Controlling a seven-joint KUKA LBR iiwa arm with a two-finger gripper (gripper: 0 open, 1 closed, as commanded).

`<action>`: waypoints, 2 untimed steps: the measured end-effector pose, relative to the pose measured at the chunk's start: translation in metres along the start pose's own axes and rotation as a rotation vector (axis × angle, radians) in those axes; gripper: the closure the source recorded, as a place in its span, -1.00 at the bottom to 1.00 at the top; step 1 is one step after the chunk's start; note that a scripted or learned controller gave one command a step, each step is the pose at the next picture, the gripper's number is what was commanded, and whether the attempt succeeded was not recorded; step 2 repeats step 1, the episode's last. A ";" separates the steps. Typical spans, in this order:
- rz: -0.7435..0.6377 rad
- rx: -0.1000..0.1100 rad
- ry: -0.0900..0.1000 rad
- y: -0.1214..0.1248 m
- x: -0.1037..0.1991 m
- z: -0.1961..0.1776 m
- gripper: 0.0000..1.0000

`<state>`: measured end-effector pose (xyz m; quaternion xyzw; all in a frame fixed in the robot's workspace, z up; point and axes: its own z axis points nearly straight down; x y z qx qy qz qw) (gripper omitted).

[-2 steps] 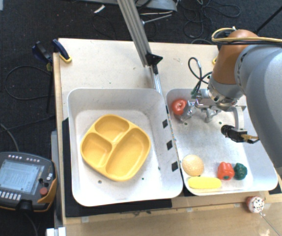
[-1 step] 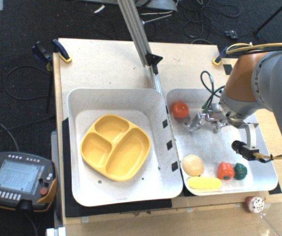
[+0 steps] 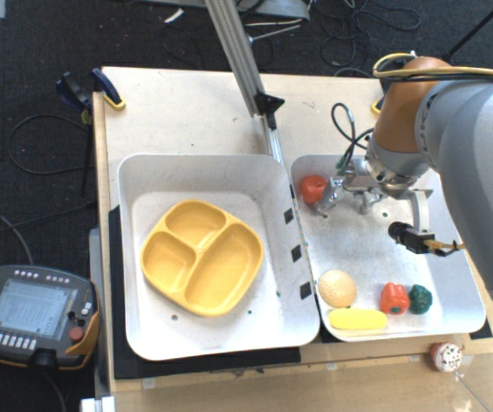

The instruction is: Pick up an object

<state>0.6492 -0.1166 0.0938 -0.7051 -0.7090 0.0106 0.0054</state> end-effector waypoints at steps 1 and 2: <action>0.009 -0.019 0.007 -0.071 -0.009 0.000 -1.00; 0.009 -0.019 0.007 -0.071 -0.009 0.000 -1.00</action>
